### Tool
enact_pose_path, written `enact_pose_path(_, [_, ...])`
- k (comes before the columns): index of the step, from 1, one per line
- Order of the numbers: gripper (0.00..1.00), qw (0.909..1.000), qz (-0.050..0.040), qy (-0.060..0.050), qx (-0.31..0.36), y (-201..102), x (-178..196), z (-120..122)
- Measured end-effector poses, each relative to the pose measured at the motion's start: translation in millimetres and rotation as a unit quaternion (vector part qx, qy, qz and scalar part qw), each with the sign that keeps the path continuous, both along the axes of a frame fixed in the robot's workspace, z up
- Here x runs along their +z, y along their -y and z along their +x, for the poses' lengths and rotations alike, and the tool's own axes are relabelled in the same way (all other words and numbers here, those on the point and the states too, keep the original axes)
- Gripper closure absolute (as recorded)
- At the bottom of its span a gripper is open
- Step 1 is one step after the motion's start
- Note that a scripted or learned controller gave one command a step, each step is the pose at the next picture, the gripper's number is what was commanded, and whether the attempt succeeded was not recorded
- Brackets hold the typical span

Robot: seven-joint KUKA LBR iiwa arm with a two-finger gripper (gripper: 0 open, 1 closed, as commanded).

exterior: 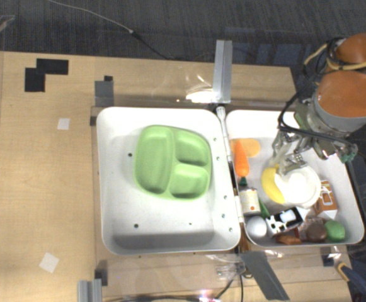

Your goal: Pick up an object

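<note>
- Two shallow white plastic bins: left bin (116,231), right bin (353,219).
- One glossy green three-compartment plastic tray (172,161) lies in the left bin.
- One metal two-finger gripper (290,159) hangs over a round white bowl (299,186) beside a smooth yellow banana (271,185); whether its fingers are parted or grasp anything, I cannot tell.

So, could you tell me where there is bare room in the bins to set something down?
Left bin: bare floor along its near edge and left side, around the green tray. Right bin: crowded under the gripper; a bare strip along its far wall.
</note>
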State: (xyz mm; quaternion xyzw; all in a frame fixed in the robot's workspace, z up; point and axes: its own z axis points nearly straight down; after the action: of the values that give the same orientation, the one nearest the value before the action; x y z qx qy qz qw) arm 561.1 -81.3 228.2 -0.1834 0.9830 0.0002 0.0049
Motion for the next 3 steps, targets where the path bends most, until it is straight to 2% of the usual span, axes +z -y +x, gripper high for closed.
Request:
enact_pose_path(1, [1.0,0.9992,0.0016,-0.004,-0.039,-91.7,-44.5,-60.6])
enact_pose_path(2, [1.0,0.9879,-0.0025,0.0,0.155,-15.6,-42.4,-52.3])
enact_pose_path(3, [1.0,0.9989,-0.0025,0.002,0.047,40.2,-1.2,-10.7])
